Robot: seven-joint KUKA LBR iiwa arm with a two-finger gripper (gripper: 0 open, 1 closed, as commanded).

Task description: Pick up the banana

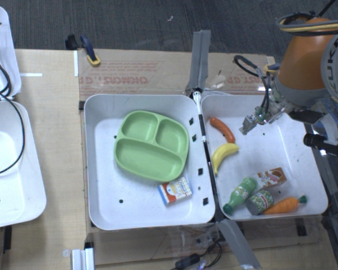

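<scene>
1. The counter (50, 66) carries two white bins side by side: the left bin (101, 167) and the right bin (304, 151).
2. A green divided plate (152, 145) lies in the left bin, with a small carton (175, 190) just near of it.
3. The arm (304, 55) hangs over the right bin's far part; its gripper (252, 121) is too small and blurred to tell how far the fingers are parted, and nothing shows between them.
4. The banana (224, 154) lies by the right bin's left wall, near of a red sausage (222, 129), apart from the gripper.
</scene>
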